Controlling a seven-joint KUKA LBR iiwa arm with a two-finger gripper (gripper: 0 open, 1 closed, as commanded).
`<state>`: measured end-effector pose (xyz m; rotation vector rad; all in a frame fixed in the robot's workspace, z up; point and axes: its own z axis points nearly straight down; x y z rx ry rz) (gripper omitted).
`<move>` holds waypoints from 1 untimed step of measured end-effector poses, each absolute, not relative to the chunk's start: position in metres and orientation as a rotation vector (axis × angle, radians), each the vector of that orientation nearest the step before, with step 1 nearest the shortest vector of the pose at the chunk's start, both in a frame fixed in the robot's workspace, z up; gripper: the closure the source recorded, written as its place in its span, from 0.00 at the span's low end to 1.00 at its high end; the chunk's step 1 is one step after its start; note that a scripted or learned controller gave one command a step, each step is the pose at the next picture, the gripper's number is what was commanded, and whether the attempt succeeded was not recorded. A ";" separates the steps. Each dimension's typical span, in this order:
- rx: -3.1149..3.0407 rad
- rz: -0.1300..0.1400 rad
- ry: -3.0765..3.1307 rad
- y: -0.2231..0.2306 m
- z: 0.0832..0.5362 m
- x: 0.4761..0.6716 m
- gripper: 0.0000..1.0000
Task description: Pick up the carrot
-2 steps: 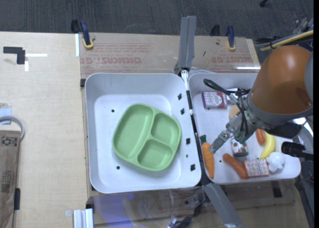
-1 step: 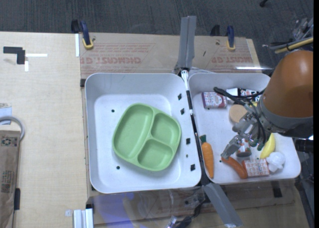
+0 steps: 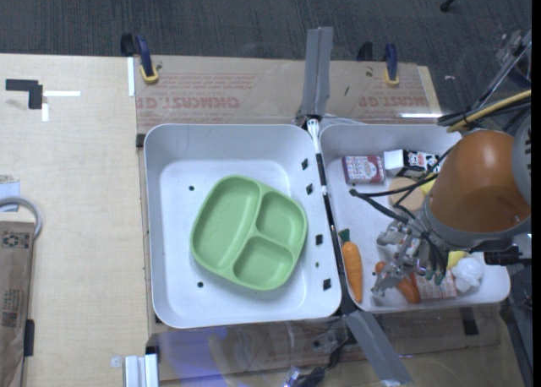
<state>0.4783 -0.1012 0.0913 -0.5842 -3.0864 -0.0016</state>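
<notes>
The arm's orange band [image 3: 478, 181] rises closest to the camera at the right, a large rounded shape hiding part of the right bin; below it, grey wrist parts and dark cables lead down to the gripper [image 3: 397, 271], which hangs low over the front of the right bin; its metal fingers sit among clutter, and whether they are spread or pressed together cannot be told; nothing is clearly seen between them.

The tabletop [image 3: 76, 199] is pale wood, stretching across the left; a cardboard sheet [image 3: 228, 89] with red lettering lies behind the bins, pinned by two clamps.

The left bin [image 3: 165, 233] is white and shallow; a green divided plate [image 3: 248, 231] with three compartments lies near its middle, turned at an angle.

The right bin [image 3: 338, 153] touches the left one along a shared edge; the carrot [image 3: 352, 269] lies in it against the left wall, toward the front, lengthwise, its green top pointing to the rear; the carrot sits just left of the gripper, apart from it.

A small red and white carton [image 3: 364, 169] rests near the back of the right bin; a white rounded object [image 3: 467, 272] lies at the front right.
</notes>
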 end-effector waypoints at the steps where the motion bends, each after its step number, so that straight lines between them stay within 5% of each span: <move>1: -0.590 -0.005 -3.087 -0.101 0.100 0.479 1.00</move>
